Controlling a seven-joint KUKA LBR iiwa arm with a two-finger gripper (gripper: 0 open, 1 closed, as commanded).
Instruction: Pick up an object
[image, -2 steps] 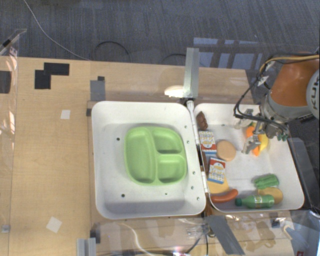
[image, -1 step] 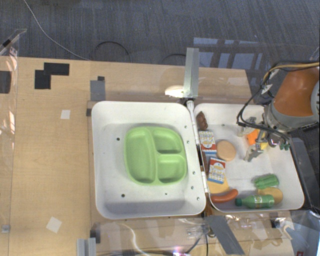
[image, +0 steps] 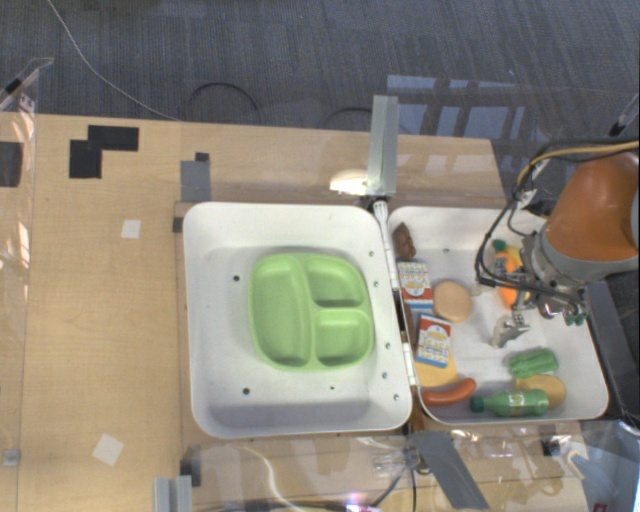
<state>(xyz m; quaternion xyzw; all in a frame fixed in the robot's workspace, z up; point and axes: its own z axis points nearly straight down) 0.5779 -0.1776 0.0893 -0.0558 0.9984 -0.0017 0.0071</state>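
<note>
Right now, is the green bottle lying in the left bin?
No. The green bottle lies at the right bin's near edge; the left bin holds a green divided plate.

The arm runs off the right edge, and its orange band and wrist cover the upper right corner of the right-hand bin. An orange item beside the wrist is largely hidden, its kind unclear. The gripper is too small to read. Print on the two small cartons is illegible.
</note>
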